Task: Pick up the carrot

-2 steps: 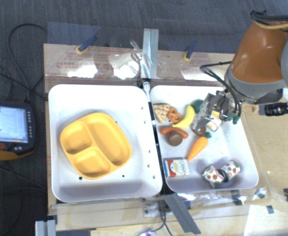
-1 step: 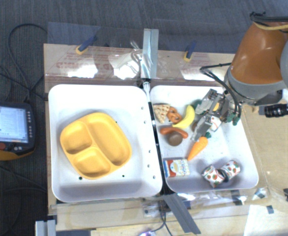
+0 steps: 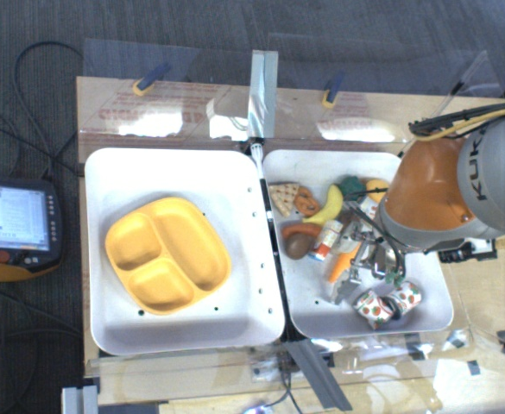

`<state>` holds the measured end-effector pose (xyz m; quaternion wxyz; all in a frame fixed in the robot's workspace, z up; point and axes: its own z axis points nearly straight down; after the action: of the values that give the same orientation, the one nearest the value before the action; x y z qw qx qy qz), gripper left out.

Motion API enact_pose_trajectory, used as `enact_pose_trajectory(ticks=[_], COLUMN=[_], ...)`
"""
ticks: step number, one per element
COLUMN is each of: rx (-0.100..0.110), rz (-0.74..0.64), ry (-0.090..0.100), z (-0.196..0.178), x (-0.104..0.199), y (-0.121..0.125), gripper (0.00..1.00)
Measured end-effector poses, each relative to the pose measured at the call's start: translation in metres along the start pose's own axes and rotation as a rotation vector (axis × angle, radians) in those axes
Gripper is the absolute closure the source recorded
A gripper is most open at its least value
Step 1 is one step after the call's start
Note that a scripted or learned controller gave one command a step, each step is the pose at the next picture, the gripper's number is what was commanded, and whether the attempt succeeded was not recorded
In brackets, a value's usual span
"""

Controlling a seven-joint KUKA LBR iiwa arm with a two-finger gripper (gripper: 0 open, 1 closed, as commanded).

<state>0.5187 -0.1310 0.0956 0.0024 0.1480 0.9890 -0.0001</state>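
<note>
Dark carpet surrounds the tabletop (image 3: 105, 93), which carries two white bins side by side. On the left bin (image 3: 105, 317) rests a yellow divided tray (image 3: 167, 253). In the right bin (image 3: 433, 317) is a crowded pile of toy food, and my arm reaches over it from the right.

My gripper (image 3: 356, 281) hangs low above the middle of this pile. I cannot tell if it is spread or closed, because metal parts and clutter overlap there, and I see no object clearly between its tips.

The carrot (image 3: 339, 264), a small orange piece lying at a slant, is just beside my gripper, on its left and slightly upper side, maybe touching it. A banana (image 3: 328, 205) lies farther up, a brown round item (image 3: 298, 245) and a red piece (image 3: 303, 228) are to the left, and a white spotted object (image 3: 375, 309) is below.

I judge that I am at the step of closing on the carrot. To do it well, I should centre over its middle, turn across its narrow width, and go down straight, so that neighbours are not pinched. The carrot is thin and may slip or roll away.
</note>
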Motion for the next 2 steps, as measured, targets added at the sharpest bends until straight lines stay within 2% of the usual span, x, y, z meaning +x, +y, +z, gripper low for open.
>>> enact_pose_trajectory(ticks=[1,2], rx=[0.001,-0.006], rz=[0.0,0.145], ry=[-0.004,-0.003], z=[-0.01,0.003], x=[-0.001,-0.02], y=[0.001,-0.018], gripper=[1.0,1.0])
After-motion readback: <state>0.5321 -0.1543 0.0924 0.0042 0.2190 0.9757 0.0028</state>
